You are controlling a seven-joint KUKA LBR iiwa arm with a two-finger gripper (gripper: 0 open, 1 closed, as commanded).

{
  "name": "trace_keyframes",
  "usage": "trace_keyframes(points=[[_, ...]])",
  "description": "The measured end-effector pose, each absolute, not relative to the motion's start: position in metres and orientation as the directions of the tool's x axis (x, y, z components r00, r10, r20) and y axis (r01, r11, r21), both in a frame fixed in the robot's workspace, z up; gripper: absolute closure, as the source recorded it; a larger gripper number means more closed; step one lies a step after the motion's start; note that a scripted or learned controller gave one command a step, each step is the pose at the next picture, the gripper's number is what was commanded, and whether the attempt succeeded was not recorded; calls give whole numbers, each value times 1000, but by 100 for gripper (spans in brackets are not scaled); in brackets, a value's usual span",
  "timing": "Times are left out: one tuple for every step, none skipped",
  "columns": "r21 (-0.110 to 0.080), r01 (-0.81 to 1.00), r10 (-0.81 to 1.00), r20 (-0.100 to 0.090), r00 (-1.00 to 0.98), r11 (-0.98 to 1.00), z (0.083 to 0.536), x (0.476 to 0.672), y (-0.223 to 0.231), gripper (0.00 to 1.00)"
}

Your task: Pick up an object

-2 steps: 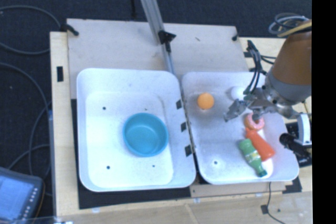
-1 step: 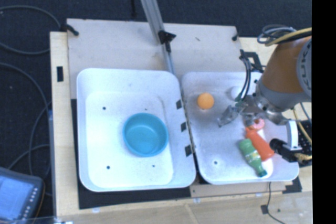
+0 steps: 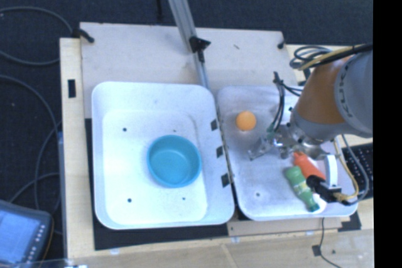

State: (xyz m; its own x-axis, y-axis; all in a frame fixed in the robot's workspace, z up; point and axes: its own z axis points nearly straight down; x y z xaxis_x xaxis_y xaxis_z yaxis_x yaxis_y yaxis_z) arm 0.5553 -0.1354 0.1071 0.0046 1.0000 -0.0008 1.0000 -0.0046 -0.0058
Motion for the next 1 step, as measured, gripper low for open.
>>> trace_keyframes(points=[[-4,1000,1000,1,4,-4,101,555,-137,0]])
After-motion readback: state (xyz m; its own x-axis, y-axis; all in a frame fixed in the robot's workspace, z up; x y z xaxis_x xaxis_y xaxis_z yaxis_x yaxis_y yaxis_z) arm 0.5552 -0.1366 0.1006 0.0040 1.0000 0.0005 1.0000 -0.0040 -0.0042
